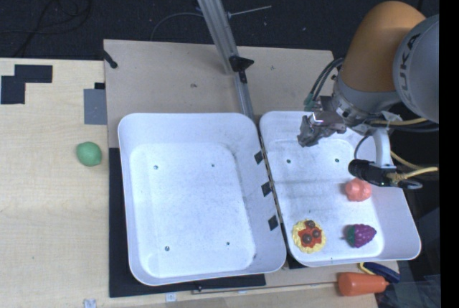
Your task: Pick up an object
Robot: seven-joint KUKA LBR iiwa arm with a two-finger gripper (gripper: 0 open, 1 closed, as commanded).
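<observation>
Right bin (401,245) — gripper (310,136) over its far end, finger state indiscernible, pink object (358,190), yellow toy (308,235), purple grapes (361,234) toward its near end — green ball (90,154) far left.

My hand (313,131) too small and dark to read the fingers (open or shut unclear). Orange object (361,283) at tabletop's front edge partly hidden.

The grey arm (401,77) reaches in from the right, its orange band (380,41) sitting high above the wrist. Cables loop along the wrist on both sides. The end effector (313,133) points downward and to the left, hanging low at the arm's tip, dark and compact, with nothing visible between it.
</observation>
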